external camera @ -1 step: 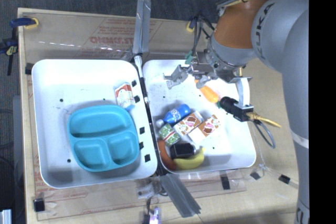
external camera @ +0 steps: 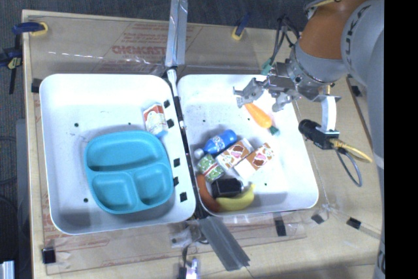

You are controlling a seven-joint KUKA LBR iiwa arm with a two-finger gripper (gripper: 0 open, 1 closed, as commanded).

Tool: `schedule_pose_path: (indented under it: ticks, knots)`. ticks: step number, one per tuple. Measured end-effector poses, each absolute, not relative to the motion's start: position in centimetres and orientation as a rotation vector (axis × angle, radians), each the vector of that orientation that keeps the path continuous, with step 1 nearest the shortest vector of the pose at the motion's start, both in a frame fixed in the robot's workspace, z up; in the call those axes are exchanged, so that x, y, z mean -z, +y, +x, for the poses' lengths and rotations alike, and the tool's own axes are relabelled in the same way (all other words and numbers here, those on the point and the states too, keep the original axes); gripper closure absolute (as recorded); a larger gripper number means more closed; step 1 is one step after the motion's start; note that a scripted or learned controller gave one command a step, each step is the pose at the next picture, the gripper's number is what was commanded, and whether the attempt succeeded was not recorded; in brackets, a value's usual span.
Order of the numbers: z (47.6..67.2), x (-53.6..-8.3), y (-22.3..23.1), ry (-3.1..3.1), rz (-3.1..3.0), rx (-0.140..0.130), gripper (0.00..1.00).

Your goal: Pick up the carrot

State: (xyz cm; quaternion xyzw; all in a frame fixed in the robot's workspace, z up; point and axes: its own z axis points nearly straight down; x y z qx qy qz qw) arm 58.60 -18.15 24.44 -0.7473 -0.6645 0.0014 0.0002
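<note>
We see the arm [external camera: 353, 23] coming in from the right side, and its gripper [external camera: 262, 96] hangs over the back part of the right bin [external camera: 297, 170]. The two metal fingers [external camera: 244, 94] stand apart from each other, so they are released, and we see nothing between them. The carrot [external camera: 258, 115] lies on the white floor of the right bin, just below the gripper in the view, with its orange body at a slant and a small green end toward the front right. It lies apart from the other things in this bin. Nearer to the front of the same bin there is a group of things close together: a blue bottle [external camera: 220, 141], some small printed boxes [external camera: 245, 155], a black object [external camera: 227, 187] and a yellow banana [external camera: 235, 201] by the front wall. In the left bin [external camera: 65, 108] a blue tray [external camera: 128, 170] with three compartments lies flat, and a small carton [external camera: 154, 119] stands just behind it, near the wall between the two bins.
</note>
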Motion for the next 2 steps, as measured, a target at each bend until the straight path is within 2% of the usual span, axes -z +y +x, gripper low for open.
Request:
schedule_pose_path:
  ticks: [1,2]
  knots:
    - [60.4,-20.9,-20.3,-2.139,-2.299,-0.003,0.0]
    - [61.0,-17.3,-19.1,-2.267,-2.171,-0.003,0.0]
